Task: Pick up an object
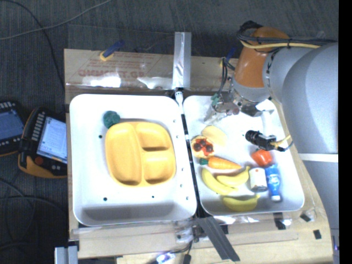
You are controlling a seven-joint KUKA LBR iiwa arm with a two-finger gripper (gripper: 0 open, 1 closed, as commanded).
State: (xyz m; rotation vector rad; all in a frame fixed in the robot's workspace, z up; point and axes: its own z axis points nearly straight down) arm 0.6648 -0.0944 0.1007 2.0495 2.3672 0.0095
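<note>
The right bin [240, 122] holds several toy foods. A pale yellow piece [213, 133] lies near its upper left, with a small red and orange item [202, 146] just below it. Beneath those come an orange carrot [223, 163], a yellow banana [220, 181] and a second banana [240, 203]. At the right side sit a red tomato [263, 157], a white can [257, 179] and a blue bottle [273, 181]. My gripper [219, 108] hangs over the bin's top left corner, just above the pale yellow piece, with nothing seen in it.
The left bin [82, 164] carries a yellow divided tray [140, 152] and a small dark green object [111, 117] at its upper left. A raised divider [187, 147] separates the bins. The grey arm [308, 92] covers the right bin's upper right.
</note>
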